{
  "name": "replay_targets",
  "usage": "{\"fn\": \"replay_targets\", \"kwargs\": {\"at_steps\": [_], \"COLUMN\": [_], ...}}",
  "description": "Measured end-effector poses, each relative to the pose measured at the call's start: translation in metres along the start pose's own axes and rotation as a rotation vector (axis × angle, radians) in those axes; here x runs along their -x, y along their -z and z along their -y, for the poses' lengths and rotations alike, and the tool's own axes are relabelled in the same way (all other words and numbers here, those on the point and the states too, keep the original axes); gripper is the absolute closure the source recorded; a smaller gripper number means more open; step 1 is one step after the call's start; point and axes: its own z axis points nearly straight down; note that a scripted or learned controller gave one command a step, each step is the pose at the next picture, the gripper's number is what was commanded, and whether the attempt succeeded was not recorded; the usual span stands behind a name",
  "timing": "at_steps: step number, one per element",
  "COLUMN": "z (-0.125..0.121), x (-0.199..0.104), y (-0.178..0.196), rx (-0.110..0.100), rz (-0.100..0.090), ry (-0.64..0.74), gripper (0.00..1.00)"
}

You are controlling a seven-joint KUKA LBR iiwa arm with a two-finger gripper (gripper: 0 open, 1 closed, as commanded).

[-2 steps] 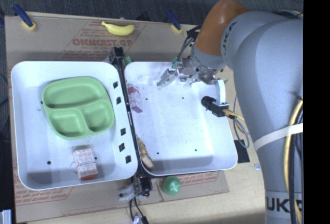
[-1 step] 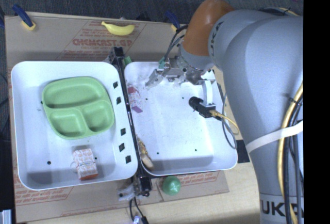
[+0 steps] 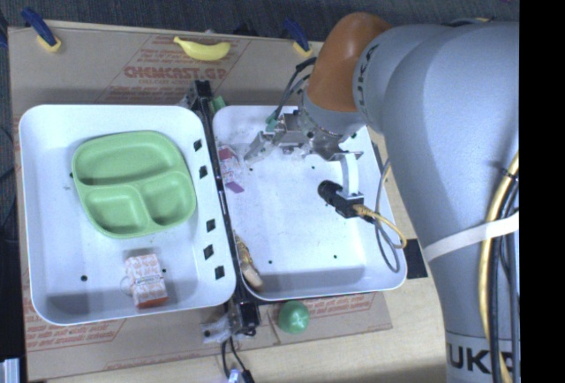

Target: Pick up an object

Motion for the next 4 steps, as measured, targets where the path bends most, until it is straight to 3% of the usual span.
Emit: {"fn": "replay_targets", "kwargs": {"at_steps": [1,2,3,4], "z": [0.000,0.000,0.012,-0.009], "x": [0.000,0.000,0.001,0.020], "y": [0.011,0.011,0.007,0.046], "rx": [-0.001,-0.001,-0.001,0.003], "rz": [0.000,0.001,0.000,-0.001], "ry": [0.001,0.002,0.000,-0.003], "gripper": [1.00,0.00,0.00,0.00]}}
